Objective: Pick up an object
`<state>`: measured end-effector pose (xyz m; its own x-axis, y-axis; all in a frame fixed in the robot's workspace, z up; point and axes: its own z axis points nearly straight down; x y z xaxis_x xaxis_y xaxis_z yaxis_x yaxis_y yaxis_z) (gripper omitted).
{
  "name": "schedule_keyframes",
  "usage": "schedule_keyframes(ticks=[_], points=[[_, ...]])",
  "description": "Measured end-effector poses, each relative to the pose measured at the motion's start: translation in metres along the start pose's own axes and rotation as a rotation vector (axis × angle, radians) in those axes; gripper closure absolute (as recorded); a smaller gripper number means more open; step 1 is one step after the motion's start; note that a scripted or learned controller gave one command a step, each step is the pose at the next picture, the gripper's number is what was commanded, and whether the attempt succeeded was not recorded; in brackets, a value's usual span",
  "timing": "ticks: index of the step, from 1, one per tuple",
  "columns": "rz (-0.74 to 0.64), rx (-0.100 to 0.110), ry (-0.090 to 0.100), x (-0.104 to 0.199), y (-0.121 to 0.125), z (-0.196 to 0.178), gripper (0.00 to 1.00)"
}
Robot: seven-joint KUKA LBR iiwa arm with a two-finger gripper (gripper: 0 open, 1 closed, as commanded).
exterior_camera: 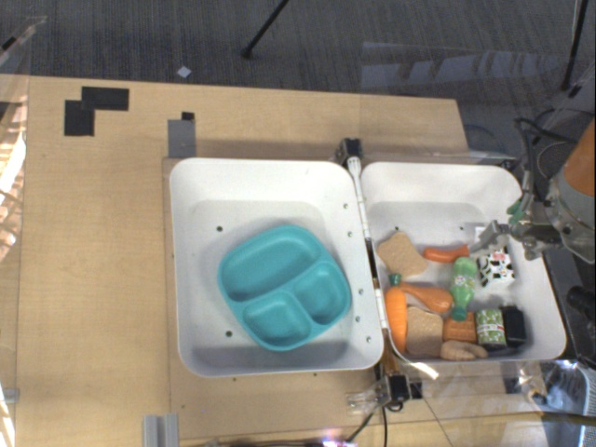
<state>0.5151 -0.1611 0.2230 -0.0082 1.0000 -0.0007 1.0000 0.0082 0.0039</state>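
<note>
Objects: a pile of small toy foods (445,305) lies in the right bin (438,186), crowded toward its near side.
Counter (93,277): carries both white bins side by side.
Left bin (251,180): holds a teal divided plate (284,287).
Arm (579,180): reaches in over the right bin's far-right rim.
Fingers (507,231): their state cannot be told; just above a black-and-white cow toy (496,267).

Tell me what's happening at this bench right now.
A robot arm reaches in from the right, its gripper over the right bin, beside a cow toy. Nothing is visibly held. That bin holds a jumble of toy food, including a carrot and a green bottle. The left bin has a teal divided plate.
</note>
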Motion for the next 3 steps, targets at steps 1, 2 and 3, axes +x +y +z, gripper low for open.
schedule_keyframes(ticks=[1, 2, 3], points=[[0.125, 0.009, 0.005, -0.042, 0.027, 0.115, 0.00], [0.120, -0.004, 0.000, -0.043, 0.032, 0.099, 1.00], [0.262, -0.011, 0.001, 0.010, 0.041, -0.017, 1.00]])
